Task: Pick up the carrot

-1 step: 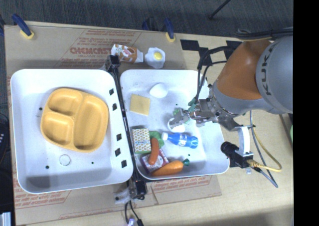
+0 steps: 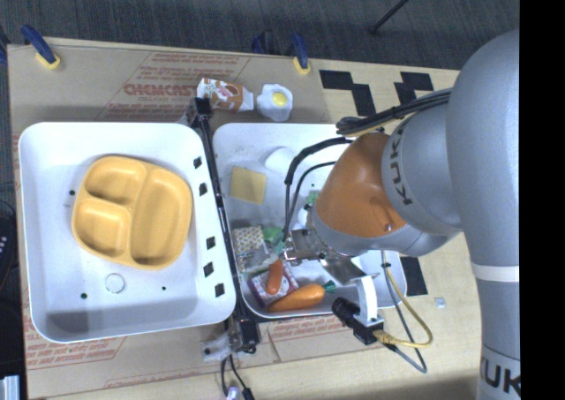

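A: We log this as a robotics lab: KUKA arm (image 2: 415,186) over two white bins (image 2: 35,239) on a cardboard-covered bench (image 2: 132,67).
B: We agree; blue clamps (image 2: 40,45) and toy food (image 2: 275,102) show it.

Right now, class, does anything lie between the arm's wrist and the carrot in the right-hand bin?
Nothing visible covers the carrot; it lies bare near the front edge of the right bin. A small sausage-like piece lies close beside it, toward the wrist, and could get in the way.

Bright, even overhead light; slightly soft focus.
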